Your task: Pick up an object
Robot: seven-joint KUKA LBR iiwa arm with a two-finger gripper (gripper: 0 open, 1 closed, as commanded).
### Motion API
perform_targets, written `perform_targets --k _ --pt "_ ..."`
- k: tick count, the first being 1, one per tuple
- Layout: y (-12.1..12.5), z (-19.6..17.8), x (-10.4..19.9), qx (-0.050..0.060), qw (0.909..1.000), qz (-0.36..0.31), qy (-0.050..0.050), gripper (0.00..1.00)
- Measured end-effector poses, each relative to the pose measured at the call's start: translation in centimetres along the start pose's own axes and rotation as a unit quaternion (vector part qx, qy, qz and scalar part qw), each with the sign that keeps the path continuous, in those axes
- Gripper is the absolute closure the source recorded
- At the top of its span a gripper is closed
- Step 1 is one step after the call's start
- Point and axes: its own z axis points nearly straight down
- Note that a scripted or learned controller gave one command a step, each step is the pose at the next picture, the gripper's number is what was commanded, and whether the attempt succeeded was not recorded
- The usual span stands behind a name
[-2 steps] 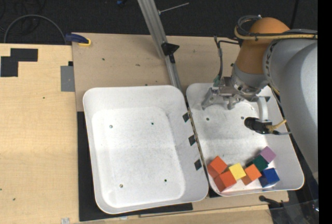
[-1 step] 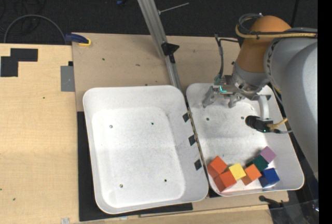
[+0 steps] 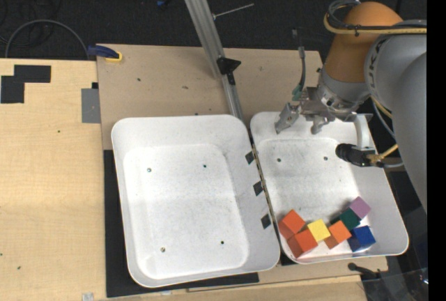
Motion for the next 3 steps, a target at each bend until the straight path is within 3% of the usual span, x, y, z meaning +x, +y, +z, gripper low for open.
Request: perform_targets --k 1,3 --pt "-1.02 -6.04 6.07 0.000 1.0000 0.000 0.001 0.00" --pt "-1.11 -5.60 5.93 0.003 1.0000 -0.001 0.000 0.00"
